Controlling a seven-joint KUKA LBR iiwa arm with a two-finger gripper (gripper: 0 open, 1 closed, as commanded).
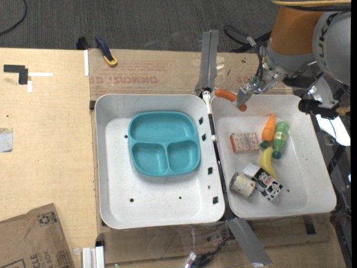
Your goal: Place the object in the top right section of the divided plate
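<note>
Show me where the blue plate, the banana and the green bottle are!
blue plate (146,128): camera view, bare floor of its big upper section.
banana (267,162): camera view, middle of its yellow body.
green bottle (280,139): camera view, middle of the bottle's side.

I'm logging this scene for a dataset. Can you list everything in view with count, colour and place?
divided plate: 1, teal, centre of left bin
bins: 2, white, side by side on the bench
hot dog: 1, orange-red, top left rim of right bin, by the gripper
carrot: 1, orange, right bin
bottle: 1, green, beside the carrot
carton: 1, red and white, middle of right bin
banana: 1, yellow, right bin
can: 1, tan, lower part of right bin
cow-print box: 1, black and white, beside the can
clamp: 1, blue and yellow, bench above left bin
arm: 1, grey and orange, top right
gripper: 1, at the hot dog
</note>
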